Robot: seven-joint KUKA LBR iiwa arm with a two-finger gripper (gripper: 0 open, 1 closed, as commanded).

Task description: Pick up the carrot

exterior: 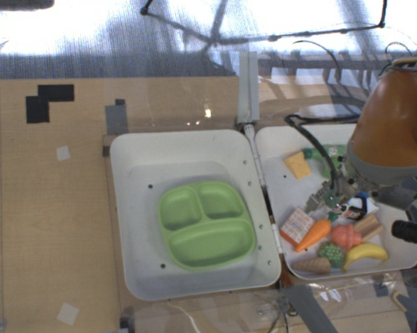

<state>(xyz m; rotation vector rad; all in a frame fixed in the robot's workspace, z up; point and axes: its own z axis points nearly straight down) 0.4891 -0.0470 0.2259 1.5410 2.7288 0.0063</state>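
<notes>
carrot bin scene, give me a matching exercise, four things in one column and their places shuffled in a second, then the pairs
Things:
1. carrot
2. green plate
3. banana
4. yellow cheese wedge

Places:
A. centre of the left bin
B. upper left part of the right bin
C. right bin, between the cracker and the tomato
D. near front right corner of the right bin

Pairs: 1-C, 2-A, 3-D, 4-B

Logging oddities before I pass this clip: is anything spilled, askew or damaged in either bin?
Nothing stands out. The green plate lies flat in the left bin. The carrot and other toy foods sit crowded but contained in the right bin's near corner. The gripper hangs just above them.
</notes>
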